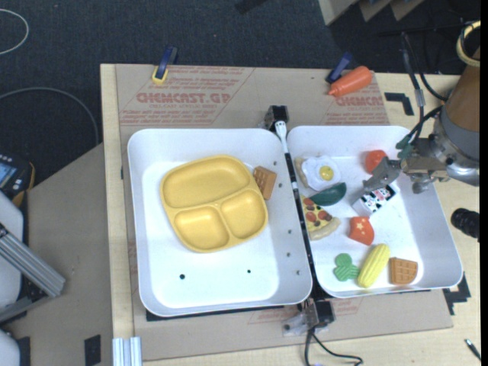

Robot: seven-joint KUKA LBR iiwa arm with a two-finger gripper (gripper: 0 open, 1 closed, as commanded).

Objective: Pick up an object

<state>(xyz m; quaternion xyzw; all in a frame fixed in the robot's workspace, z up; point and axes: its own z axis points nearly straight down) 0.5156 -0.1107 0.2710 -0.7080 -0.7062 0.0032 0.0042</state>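
Note:
My gripper (pixel 381 178) reaches in from the right and hangs over the middle of the right bin (pixel 442 239). Directly below and touching it in the view is a small black-and-white toy (pixel 379 198); whether it is held cannot be told. Around it lie a red piece (pixel 374 159), a fried egg (pixel 320 172), a dark green item (pixel 329 194), a pizza slice (pixel 316 216), a red wedge (pixel 361 229), a corn cob (pixel 373 264), a green toy (pixel 345 266) and a waffle (pixel 403 270).
The left bin (pixel 152 265) holds a yellow divided plate (pixel 213 202) and a brown cracker (pixel 264 181) by its right wall. An orange carrot (pixel 351 81) and a blue-yellow clamp (pixel 162 65) lie on the board behind the bins.

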